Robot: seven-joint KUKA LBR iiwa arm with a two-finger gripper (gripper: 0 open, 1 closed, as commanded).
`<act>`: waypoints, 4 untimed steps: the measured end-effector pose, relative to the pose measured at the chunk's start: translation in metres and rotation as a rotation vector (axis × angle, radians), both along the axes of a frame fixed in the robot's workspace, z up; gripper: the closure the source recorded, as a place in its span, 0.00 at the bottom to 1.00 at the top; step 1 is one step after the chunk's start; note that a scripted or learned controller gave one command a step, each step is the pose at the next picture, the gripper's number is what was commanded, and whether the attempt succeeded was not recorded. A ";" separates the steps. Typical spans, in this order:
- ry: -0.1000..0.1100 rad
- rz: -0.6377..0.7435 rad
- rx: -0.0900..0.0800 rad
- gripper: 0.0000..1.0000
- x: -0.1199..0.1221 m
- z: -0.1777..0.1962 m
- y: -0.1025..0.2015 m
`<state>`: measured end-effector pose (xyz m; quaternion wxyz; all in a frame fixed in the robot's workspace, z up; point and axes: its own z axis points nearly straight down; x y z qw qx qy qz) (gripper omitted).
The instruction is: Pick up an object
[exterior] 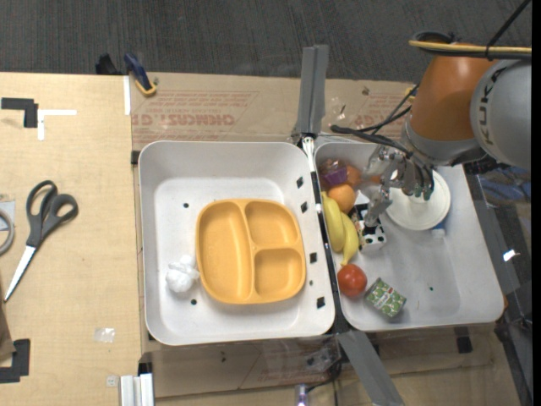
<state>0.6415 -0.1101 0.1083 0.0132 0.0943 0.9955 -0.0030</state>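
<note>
The right bin point(456, 294) holds a purple fruit point(336, 174), an orange point(341, 197), a banana point(341, 227), a red tomato point(352, 279), a small green box point(385, 299), a black-and-white patterned piece point(373, 232) and a white round dish point(423, 210). My gripper point(378, 203) hangs low over the bin's back left part. It is just right of the orange and left of the dish, right above the patterned piece. Whether it touches anything is unclear.
The left bin point(161, 176) holds a yellow divided plate point(251, 250) and a white crumpled lump point(180, 275). Scissors point(38, 218) lie on the bench at the far left. A grey divider bar point(311, 91) rises between the bins at the back.
</note>
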 end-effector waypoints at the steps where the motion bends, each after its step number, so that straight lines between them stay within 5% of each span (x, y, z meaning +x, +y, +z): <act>1: 0.019 -0.086 -0.001 0.00 0.011 -0.001 0.005; 2: -0.008 -0.196 0.008 0.00 -0.018 -0.001 0.009; 3: -0.004 -0.358 0.014 0.00 -0.078 -0.002 -0.039; 4: -0.008 -0.457 0.018 0.00 -0.010 -0.001 0.017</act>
